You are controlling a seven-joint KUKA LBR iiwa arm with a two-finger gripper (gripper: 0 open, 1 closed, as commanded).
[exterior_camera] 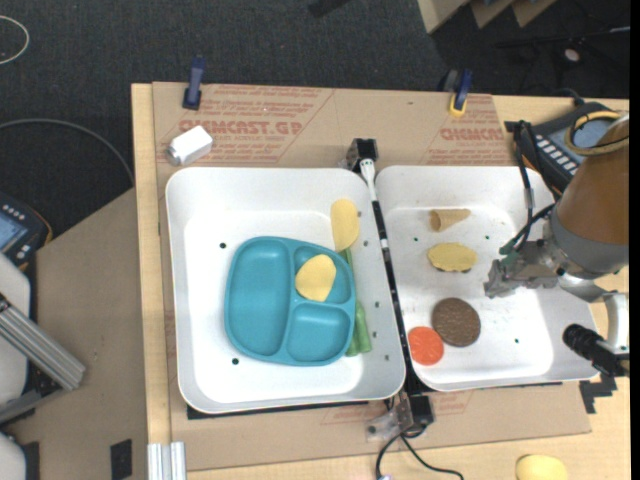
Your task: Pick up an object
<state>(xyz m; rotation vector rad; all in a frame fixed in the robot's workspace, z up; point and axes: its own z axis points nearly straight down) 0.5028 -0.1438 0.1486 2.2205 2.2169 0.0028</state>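
In the right bin (530,363), an orange disc (426,345) lies nearest, touching a brown round piece (457,321). Farther back, a yellow slice (452,258) sits just left of the gripper (505,273); whether its fingers are open or closed cannot be told. Farthest lies a tan cylinder (449,219).

We are seeing bright, even overhead light washing both white bins (190,268) close to overexposure, with only faint, soft shadows lying under the teal tray (262,298). Focus is holding sharp at centre, while the arm (600,208) at the right is looking slightly soft, and the dark floor (90,38) is staying dim.
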